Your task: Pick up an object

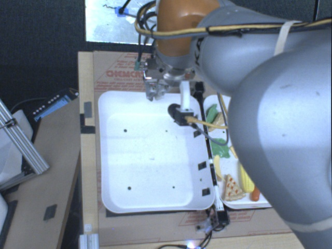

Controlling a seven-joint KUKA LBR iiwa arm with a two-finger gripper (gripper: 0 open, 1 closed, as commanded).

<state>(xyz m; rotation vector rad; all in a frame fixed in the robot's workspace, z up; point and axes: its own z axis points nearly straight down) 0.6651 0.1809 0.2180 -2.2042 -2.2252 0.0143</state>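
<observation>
The grey arm hides much of the right shallow white bin (262, 205), where a toy pizza slice (233, 189) lies far below-right of the gripper (154, 91), its state unreadable.

Lighting even, fairly bright at centre; left bin (150, 160) near blown-out white w/ soft shadow under the arm (270, 113). Glare on the foil sheet (111, 12), upper left. Backdrop dark. Arm at right soft, out of focus; img grainy.
</observation>
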